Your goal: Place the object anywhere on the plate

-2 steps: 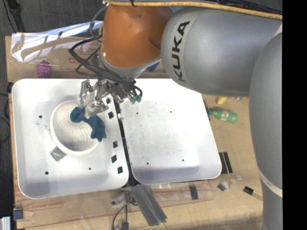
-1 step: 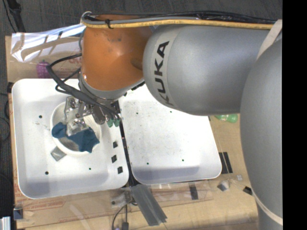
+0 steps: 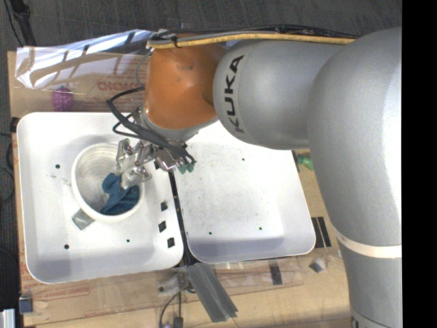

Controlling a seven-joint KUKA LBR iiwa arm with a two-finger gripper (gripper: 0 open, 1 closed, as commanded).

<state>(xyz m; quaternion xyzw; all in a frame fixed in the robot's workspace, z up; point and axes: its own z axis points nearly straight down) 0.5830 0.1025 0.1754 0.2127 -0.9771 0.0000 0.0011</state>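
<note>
- A blue cloth (image 3: 120, 195) is seen lying bunched inside the round white plate (image 3: 85, 169), which sits in the left bin (image 3: 41, 238) on the desk
- The pincer (image 3: 136, 164) is placed over the right rim of the plate, hung from the orange wrist band (image 3: 179, 87) of the grey arm (image 3: 287, 80)
- The cloth lies just below and slightly left of the pincer tips, touching or nearly touching them; contact cannot be settled from this angle
- Whether the pincer is apart, together or clamped on the cloth cannot be told, as the metal parts overlap in the view
- The cloth is bunched rather than long, with its bulk spread toward the lower right edge of the plate
- The task is judged close to done, since the cloth is already resting on the plate
- The right bin (image 3: 273, 231) is seen beside the left one
</note>
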